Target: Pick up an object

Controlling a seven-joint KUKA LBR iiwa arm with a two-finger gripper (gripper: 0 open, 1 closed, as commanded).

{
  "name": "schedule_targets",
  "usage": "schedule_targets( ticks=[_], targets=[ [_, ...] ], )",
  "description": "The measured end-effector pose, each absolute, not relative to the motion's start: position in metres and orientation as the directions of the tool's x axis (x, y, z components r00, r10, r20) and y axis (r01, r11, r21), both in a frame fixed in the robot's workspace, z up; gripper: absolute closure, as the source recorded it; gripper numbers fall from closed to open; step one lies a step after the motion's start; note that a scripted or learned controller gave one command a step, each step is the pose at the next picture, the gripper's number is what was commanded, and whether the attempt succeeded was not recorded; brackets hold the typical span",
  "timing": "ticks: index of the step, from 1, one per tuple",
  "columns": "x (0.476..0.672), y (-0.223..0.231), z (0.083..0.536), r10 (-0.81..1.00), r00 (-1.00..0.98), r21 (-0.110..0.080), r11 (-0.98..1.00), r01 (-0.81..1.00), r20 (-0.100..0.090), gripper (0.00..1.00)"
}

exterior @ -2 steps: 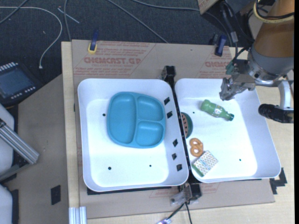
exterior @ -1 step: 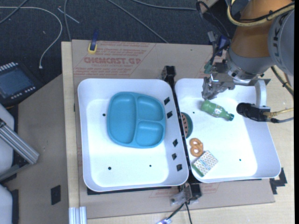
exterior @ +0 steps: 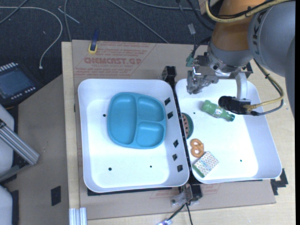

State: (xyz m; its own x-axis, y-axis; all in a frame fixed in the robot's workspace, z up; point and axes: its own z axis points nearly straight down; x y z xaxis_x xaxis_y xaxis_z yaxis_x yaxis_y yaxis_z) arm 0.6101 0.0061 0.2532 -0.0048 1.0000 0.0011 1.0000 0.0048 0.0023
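My gripper (exterior: 194,86) hangs over the back left part of the right bin (exterior: 253,139), with nothing visible between its fingers. A green bottle (exterior: 217,110) lies just right of it on the bin floor. Nearer the front sit a pretzel (exterior: 197,146) and a small patterned packet (exterior: 206,163). A round brown and green object (exterior: 186,124) rests against the bin's left wall. The gripper is apart from all of them.
The left bin (exterior: 93,139) holds a blue divided plate (exterior: 137,120). A black divider with clips (exterior: 174,125) runs between the bins. A black camera-like part with a yellow cable (exterior: 234,103) sticks out from the wrist over the right bin. Cables lie behind the bench.
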Motion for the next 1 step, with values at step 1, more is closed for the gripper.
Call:
schedule_targets(
  ticks=[1],
  targets=[
    [0.6236, 0.0524, 0.2542, 1.0, -0.005, 0.002, 0.005, 1.0, 0.002, 1.0]
  ],
)
